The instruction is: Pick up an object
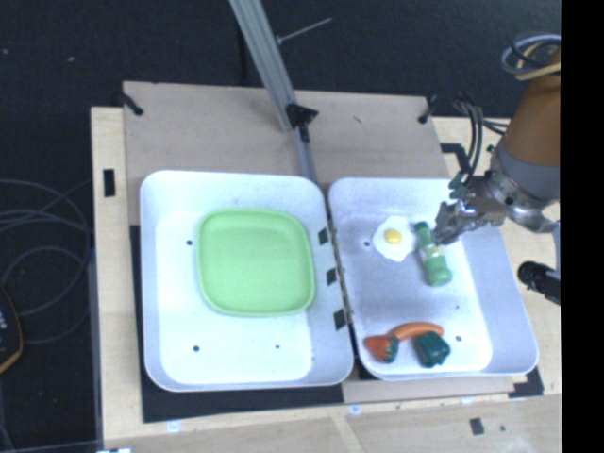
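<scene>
The right bin (491, 347) holds a fried egg toy (393, 240), a green bottle (433, 259), an orange carrot-like piece (408, 333) and a dark teal object (433, 349). My gripper (447, 226) hangs over the right bin's upper right part, just above and to the right of the green bottle's top end. The arm reaches in from the right edge. I see nothing between the fingers.
The left bin (170, 347) carries a light green square plate (255, 261). A grey metal pole (269, 55) slants down from the top to the gap between the bins. Cables trail at the right near the arm.
</scene>
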You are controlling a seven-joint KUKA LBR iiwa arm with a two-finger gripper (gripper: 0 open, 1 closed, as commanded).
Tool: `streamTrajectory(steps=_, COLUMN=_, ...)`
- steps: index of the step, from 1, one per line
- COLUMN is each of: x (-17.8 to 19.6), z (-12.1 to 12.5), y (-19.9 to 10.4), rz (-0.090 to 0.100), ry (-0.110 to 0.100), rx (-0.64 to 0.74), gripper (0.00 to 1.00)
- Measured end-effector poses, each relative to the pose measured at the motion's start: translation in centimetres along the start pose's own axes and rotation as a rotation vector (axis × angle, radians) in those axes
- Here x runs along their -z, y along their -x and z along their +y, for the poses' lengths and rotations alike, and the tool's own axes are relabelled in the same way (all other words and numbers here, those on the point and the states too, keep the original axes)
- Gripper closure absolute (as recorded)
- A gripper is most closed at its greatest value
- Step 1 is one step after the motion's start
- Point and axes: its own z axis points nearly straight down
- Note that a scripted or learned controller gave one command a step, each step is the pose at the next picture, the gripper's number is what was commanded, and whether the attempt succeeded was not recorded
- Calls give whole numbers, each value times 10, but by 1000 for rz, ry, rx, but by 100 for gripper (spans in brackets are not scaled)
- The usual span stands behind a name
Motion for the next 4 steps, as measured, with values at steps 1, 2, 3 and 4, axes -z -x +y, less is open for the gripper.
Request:
streamTrajectory(steps=1, x=-14, z=19, y=-53, rz=0, ry=-1, rx=0, gripper=100)
streamTrajectory(steps=2, x=-8, z=42, y=-104, rz=0, ry=0, rx=0, gripper=100)
streamTrajectory(steps=3, x=-23, z=55, y=-150, rz=0, ry=-1, rx=-1, gripper=100)
streamTrajectory(steps=4, x=-16, z=74, y=-198, rz=0, ry=0, rx=0, gripper=100)
